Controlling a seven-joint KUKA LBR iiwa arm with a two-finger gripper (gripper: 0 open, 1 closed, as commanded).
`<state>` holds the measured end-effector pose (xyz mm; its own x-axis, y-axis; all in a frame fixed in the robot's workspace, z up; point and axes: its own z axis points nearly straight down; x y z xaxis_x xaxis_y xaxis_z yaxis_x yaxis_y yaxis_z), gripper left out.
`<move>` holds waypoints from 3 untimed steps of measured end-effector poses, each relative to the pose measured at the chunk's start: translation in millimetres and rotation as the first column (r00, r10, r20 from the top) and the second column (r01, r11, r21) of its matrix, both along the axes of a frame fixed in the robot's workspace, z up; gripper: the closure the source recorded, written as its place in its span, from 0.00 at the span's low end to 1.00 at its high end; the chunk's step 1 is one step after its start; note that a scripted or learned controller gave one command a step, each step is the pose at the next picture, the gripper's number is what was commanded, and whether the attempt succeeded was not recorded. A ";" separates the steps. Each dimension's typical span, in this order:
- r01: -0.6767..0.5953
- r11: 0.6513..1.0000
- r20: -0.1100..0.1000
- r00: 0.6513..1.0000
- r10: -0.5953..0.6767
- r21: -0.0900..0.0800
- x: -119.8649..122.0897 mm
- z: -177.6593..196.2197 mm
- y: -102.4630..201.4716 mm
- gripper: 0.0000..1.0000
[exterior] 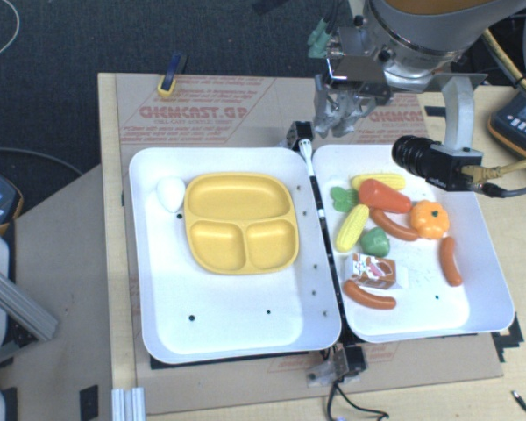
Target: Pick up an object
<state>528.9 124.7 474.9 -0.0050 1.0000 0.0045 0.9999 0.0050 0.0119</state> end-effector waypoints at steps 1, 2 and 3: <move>0.013 1.000 -0.018 1.000 -0.013 -0.007 -52.0 -40.7 -82.7 1.00; 0.007 1.000 -0.018 1.000 -0.007 -0.005 -50.0 -85.0 -77.5 1.00; 0.000 1.000 0.000 1.000 0.000 -0.001 -48.9 8.4 -43.6 1.00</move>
<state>480.0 81.2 483.3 -0.0048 1.0000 0.0032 0.9999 0.0047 0.0115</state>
